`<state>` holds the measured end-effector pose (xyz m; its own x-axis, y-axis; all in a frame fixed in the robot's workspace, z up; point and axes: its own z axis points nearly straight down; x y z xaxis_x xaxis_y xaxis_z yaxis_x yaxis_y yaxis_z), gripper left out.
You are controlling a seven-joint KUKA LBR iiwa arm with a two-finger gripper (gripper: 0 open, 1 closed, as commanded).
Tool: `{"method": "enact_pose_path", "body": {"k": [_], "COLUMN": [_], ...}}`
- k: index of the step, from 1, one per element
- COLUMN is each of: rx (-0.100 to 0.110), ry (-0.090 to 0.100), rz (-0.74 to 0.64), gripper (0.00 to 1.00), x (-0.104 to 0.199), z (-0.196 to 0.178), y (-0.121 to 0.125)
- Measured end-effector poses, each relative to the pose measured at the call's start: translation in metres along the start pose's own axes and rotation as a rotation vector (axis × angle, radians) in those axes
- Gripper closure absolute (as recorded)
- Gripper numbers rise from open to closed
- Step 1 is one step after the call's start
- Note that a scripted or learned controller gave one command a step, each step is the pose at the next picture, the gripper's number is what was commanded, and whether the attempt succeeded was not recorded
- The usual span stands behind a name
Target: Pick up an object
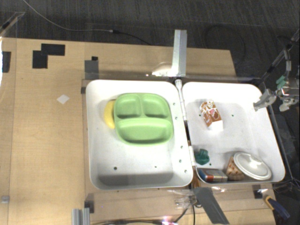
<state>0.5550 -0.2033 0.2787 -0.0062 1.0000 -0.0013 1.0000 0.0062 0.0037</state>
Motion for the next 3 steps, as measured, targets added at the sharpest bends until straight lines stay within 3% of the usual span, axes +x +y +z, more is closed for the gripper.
{"method": "enact_pose_path", "body": {"k": [1, 2, 3], "rx": [0.000, 0.000, -0.004], "ry": [0.000, 0.000, 0.000], "rz": [-0.052, -0.220, -0.001], "gripper": [0.00, 0.00, 0.00], "x": [-0.002, 0.002, 0.046], "z": [0.019, 0.133, 0.165], "y": [-0.035, 0.026, 0.103]}}
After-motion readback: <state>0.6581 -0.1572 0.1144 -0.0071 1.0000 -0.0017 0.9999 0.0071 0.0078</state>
